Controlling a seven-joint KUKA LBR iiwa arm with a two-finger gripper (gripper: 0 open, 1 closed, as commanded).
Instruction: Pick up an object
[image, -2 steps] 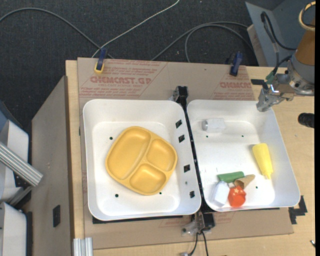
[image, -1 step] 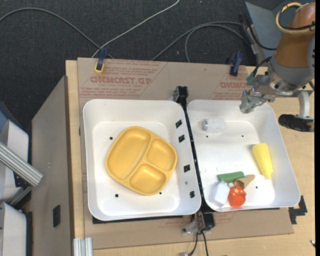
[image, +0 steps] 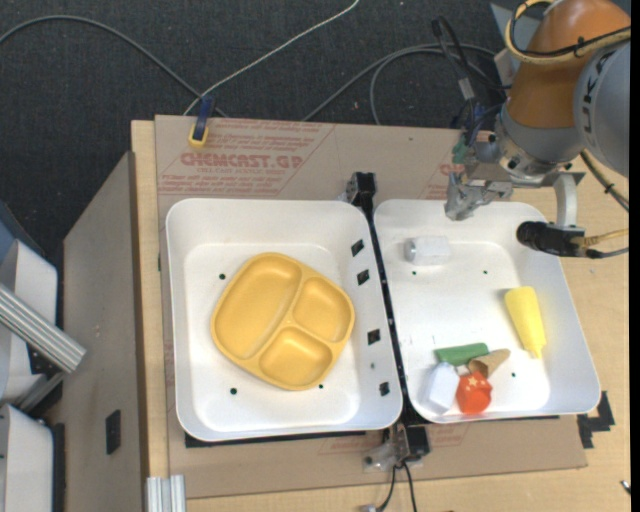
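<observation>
A grey robot arm with an orange band (image: 556, 60) reaches in from the right, its two-finger gripper (image: 466, 205) poised over the far rim of the right-hand shallow white bin (image: 570, 300); whether the gripper is spread or pressed together cannot be told, and nothing shows between its tips. Inside that bin, a small pale translucent block (image: 428, 250) lies near the far left corner, just below the gripper. A yellow corn-shaped plastic toy (image: 526, 318) rests towards the right wall, while a green flat piece (image: 460, 353), a red tomato-like toy (image: 474, 395) and a small white object (image: 440, 387) cluster at the near edge. The left-hand white bin (image: 190, 300) carries a yellow three-compartment plastic plate (image: 283, 320). Both bins sit on a cardboard-covered worktop (image: 300, 160).
</observation>
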